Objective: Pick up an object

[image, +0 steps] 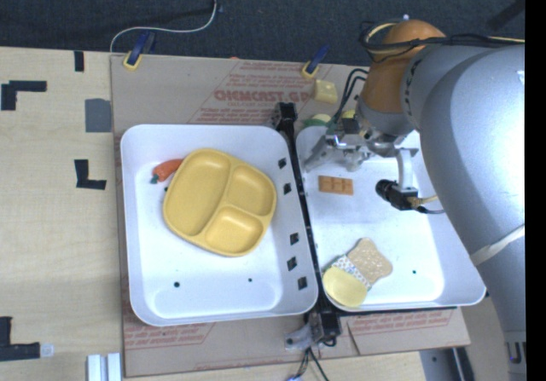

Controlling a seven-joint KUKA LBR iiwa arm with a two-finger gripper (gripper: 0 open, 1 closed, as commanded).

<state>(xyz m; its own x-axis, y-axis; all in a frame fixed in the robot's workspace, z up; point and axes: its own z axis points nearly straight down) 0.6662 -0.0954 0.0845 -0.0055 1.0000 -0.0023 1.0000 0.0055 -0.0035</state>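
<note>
Yellow divided plate (220, 201) inside left bin (141, 285)

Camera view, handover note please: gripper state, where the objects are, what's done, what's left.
Gripper: low over the far end of the right bin; finger state unreadable, nothing seen held.
Right bin: brown waffle piece just in front of the gripper, yellow-and-tan sponge at the near edge.
Left bin: yellow divided plate with an orange carrot at its far-left rim.
Done: no pick visible.
Left: grasp and lift one object.
</note>
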